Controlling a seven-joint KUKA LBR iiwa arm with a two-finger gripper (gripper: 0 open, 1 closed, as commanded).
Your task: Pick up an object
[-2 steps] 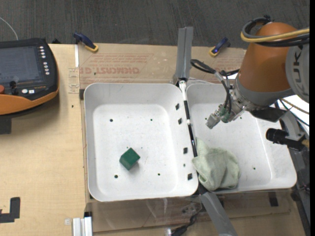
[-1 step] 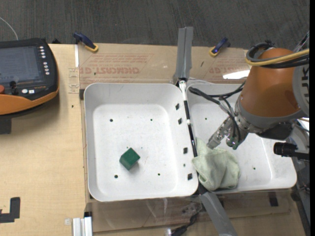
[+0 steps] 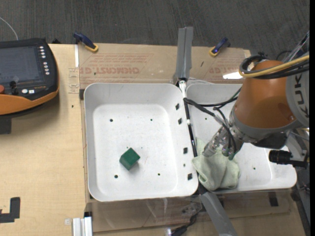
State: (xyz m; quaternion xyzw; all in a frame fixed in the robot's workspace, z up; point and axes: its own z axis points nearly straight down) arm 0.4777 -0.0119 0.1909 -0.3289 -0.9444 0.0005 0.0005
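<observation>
The cloth, pale green and crumpled, lies in the right bin at its near-left corner, against the wall shared with the left bin; the tool hangs right over the cloth's upper edge, apparently touching it; whether it is spread or pinching I cannot tell; a green cube sits well apart to the left, so the cloth is likely the target, straight below.

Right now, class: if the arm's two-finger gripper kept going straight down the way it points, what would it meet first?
Most likely the crumpled pale green cloth in the right white bin; the gripper seems just above it, though depth is unclear.
</observation>
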